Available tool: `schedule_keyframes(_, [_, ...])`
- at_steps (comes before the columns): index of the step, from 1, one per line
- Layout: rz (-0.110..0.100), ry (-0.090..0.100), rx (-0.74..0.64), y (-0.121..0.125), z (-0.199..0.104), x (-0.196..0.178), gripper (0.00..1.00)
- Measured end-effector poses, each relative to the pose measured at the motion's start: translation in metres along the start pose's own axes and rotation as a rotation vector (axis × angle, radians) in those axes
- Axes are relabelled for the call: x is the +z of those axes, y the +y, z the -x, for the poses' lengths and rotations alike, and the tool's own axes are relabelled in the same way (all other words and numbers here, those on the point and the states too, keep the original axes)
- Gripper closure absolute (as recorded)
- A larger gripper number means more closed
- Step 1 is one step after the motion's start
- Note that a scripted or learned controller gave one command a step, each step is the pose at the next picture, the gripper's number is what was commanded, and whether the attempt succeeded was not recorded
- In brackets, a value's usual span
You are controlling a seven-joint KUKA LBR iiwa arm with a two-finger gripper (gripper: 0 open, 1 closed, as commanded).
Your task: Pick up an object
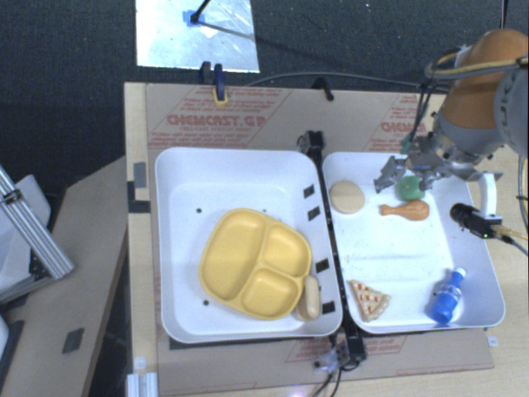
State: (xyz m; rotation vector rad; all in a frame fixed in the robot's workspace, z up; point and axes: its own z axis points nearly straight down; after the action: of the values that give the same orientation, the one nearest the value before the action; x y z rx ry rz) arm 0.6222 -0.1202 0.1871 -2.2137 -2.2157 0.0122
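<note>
The grey arm with the orange band (pixel 488 56) is reaching in from the right and is positioning its two-finger pincer (pixel 408 180) over the far part of the right shallow white bin (pixel 488 304). The pincer fingers (pixel 387 176) are spreading apart, and a small round green object (pixel 409 188) is sitting between them, low against the bin floor; whether the fingers are actually pressing on it cannot be determined.

Just in front of the green object, a tan toy drumstick (pixel 407 211) is lying flat. To its left, a round beige disc-shaped item (pixel 347 197) is resting near the bin's left wall. A waffle-patterned triangular toy slice (pixel 369 299) is lying at the near edge, and a blue plastic bottle with a white cap (pixel 445 297) is lying tilted in the near right corner.

The left shallow white bin (pixel 182 188) is holding a yellow compartmented plastic tray (pixel 248 263), with a pale oblong bread-like piece (pixel 310 298) touching the tray's near right edge. Both bins are standing side by side on the counter (pixel 248 114).
</note>
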Motion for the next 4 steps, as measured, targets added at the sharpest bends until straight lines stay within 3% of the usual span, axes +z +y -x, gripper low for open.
schedule_keyframes(1, [0.014, -0.002, -0.002, 0.003, 0.000, -0.008, 0.00])
schedule_keyframes(3, [0.016, -0.001, 0.000, 0.012, 0.006, 0.098, 0.00])
schedule_keyframes(4, [0.023, -0.003, -0.001, 0.014, 0.006, 0.084, 1.00])
